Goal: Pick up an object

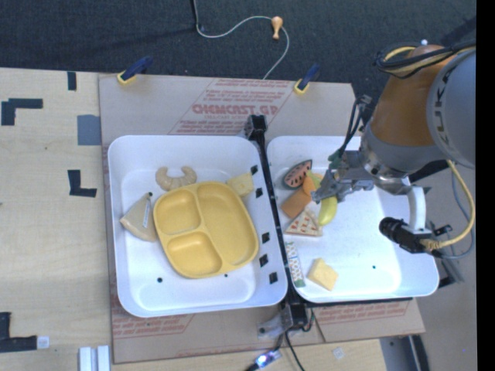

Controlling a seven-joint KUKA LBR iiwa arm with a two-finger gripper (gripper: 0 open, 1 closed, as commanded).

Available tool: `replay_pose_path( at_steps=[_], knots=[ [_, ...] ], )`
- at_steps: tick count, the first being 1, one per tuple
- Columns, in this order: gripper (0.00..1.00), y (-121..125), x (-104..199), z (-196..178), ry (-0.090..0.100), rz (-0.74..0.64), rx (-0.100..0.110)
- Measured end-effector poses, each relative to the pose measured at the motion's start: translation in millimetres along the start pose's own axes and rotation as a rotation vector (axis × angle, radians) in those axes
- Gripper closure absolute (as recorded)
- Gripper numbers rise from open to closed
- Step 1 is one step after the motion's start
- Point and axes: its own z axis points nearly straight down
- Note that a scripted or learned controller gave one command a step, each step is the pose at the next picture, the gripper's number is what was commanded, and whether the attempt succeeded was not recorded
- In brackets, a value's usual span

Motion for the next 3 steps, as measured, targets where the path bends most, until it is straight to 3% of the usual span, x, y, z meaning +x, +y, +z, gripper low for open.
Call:
replay_pose_path(
  at_steps=[2,3],
  knots=[
    [1.00,58,83,-6,0.000,-0.001,-0.001],
    [1.00,77,135,11,-0.001,0.000,0.002]
  ],
)
